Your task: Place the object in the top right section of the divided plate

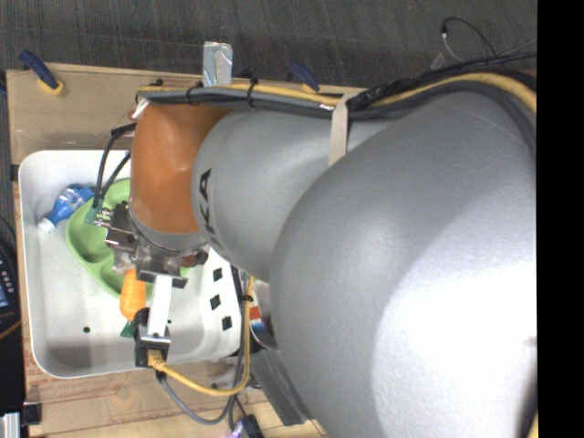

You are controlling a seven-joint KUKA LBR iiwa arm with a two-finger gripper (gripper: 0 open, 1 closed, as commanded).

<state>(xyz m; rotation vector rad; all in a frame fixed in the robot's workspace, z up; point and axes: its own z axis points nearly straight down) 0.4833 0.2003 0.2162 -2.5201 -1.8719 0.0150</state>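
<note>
At the frame's left I see the shallow white bin point(41, 272) on the wooden desk point(73, 99), holding a green divided plate point(87, 235) beside a blue-and-white object point(62, 205). An orange object point(133, 295) lies at the plate's lower edge under the grey arm point(383, 245). I cannot tell the claw's state.

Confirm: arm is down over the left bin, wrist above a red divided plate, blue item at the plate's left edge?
Not quite: the camera view shows the divided plate is green, not red. The arm is over the left bin, and the blue item sits at the plate's left edge.
</note>
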